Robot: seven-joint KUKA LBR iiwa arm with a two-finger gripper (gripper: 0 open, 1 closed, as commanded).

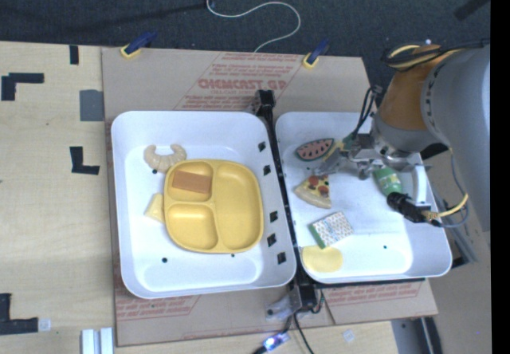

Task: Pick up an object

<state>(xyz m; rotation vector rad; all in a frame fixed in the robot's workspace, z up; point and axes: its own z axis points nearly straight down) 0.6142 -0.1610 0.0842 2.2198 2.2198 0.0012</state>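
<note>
Watermelon slice (pixel 316 148) lies beside pizza slice (pixel 315 190), near the claw (pixel 360 159).

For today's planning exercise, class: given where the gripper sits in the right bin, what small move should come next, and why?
Probably a short descent toward the watermelon slice. The gripper sits just right of it in the right bin, holding nothing visible, and the pizza slice lies farther off.

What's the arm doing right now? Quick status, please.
Gripper low in right bin, fingers unclear. Nearest: watermelon slice and pizza slice; nothing seen held. Green object beside the wrist.
</note>
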